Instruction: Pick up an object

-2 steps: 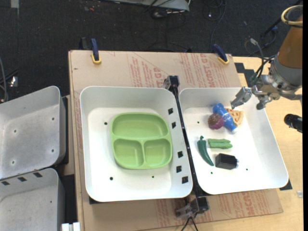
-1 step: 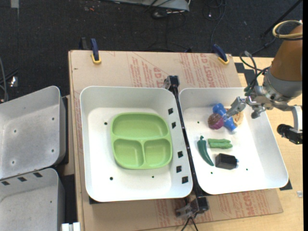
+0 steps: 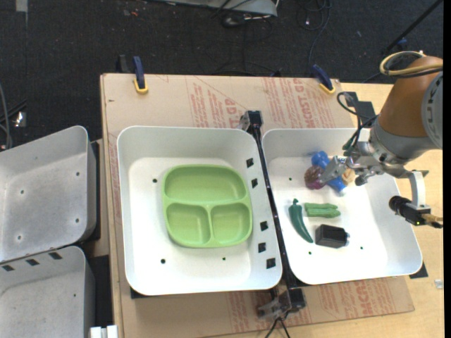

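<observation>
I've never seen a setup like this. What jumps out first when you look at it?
The pale green divided plate lying in the left bin catches the eye first. Next, the arm's orange band at the right, with its gripper low over small toys in the right bin: blue and purple pieces, a green pepper, a black block.
</observation>
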`<state>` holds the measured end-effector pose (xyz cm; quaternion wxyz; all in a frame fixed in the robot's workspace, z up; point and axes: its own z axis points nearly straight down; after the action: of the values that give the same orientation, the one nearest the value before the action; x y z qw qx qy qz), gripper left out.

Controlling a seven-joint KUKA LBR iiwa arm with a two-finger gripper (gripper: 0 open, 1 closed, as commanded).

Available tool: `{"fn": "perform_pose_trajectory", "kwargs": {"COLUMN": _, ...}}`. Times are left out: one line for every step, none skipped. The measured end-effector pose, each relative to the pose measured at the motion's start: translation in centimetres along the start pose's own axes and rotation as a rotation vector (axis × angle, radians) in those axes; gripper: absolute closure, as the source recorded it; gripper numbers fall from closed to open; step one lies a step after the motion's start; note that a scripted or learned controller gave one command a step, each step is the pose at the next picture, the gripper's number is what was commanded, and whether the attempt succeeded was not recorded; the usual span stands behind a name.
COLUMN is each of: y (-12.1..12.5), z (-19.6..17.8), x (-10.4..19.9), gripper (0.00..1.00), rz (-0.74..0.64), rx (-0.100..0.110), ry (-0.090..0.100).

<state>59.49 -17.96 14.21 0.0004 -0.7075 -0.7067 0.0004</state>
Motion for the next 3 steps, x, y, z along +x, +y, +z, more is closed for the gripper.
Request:
{"fn": "perform_pose_trajectory", "kwargs": {"y": 0.0, "z": 5.2, "x": 0.0, "gripper": 0.00, "rz": 0.000, "rx": 0.000, "ry": 0.000}}
{"fn": "perform_pose_trajectory", "kwargs": {"y": 0.1, "z": 4.0, "x": 0.1, "gripper": 1.00, "rz": -0.001, "rx": -0.002, "ry": 0.000}}
{"fn": "perform_pose_trajectory", "kwargs": {"y": 0.8, "z": -0.6, "x": -0.4, "gripper": 1.00, "rz": -0.003, "rx": -0.005, "ry": -0.001}}
